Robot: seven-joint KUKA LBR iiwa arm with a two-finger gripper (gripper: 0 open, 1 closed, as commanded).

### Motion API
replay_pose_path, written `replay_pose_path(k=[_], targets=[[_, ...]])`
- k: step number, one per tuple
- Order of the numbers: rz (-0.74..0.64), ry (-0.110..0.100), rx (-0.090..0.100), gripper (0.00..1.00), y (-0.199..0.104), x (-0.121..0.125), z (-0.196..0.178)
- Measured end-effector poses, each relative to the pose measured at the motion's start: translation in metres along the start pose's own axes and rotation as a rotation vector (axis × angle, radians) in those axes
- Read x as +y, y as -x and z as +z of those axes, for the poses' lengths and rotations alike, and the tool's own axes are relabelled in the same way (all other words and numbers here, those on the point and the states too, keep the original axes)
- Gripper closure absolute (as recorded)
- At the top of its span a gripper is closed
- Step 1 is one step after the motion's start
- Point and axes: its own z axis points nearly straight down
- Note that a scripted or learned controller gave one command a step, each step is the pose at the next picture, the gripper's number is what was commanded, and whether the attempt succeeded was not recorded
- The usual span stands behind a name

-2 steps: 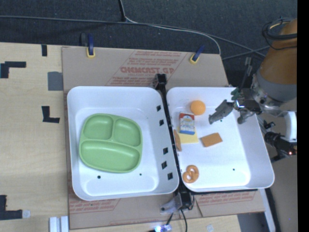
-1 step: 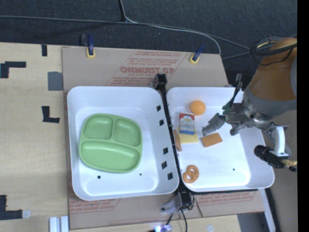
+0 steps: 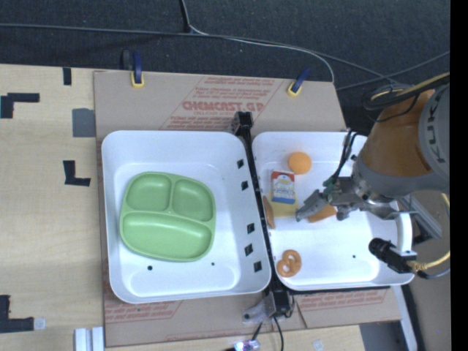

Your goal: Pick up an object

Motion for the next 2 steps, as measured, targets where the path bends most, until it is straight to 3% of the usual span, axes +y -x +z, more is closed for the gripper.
replay_pose_path(k=[1, 2], targets=[[0.001, -0.003, 0.0, 0.0, 0.0, -0.001, 0.043], [-0.001, -0.001, 0.001, 1.0, -0.001, 0.0, 0.031]])
